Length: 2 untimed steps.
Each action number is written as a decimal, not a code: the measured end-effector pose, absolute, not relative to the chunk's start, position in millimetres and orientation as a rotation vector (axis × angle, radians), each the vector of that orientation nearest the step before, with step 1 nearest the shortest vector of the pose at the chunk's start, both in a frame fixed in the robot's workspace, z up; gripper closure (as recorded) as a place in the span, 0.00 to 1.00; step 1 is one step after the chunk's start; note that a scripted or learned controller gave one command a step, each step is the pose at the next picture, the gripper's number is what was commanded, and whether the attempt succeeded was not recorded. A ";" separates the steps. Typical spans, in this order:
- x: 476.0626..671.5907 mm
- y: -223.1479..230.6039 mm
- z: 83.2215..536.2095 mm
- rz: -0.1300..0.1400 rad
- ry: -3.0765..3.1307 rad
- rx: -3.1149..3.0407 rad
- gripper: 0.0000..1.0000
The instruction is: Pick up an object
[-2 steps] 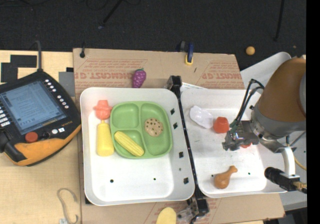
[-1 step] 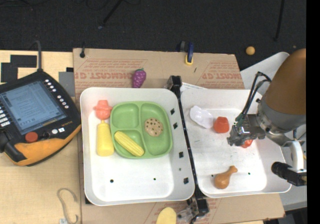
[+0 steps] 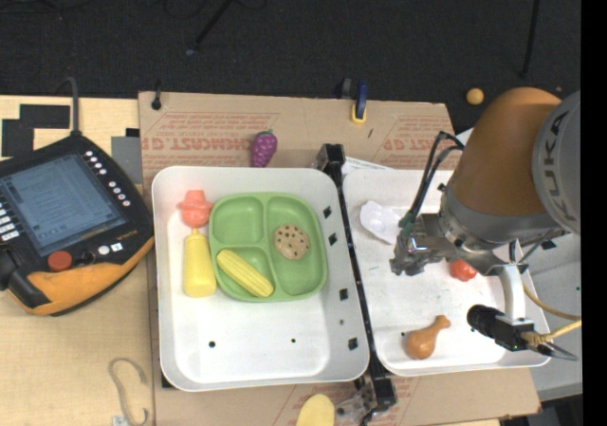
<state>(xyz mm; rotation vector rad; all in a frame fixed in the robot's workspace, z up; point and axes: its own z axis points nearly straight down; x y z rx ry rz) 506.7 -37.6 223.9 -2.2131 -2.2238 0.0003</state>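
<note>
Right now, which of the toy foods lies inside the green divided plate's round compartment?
The cookie with dark chips. The corn cob lies in the plate's lower section, and the yellow bottle rests outside the plate, on the bin floor.

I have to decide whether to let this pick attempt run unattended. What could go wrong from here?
1. The gripper hangs over bare floor of the right bin, apart from the drumstick, so closing there would likely grab nothing.
2. The small red piece lies partly under the arm, hard to see or reach.
3. The white crumpled item beside the gripper could get snagged or pushed.
</note>
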 end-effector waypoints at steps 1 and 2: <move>500.6 -12.7 235.6 0.000 -2.222 -2.218 1.00; 507.6 -17.7 216.4 0.006 -2.218 -2.220 1.00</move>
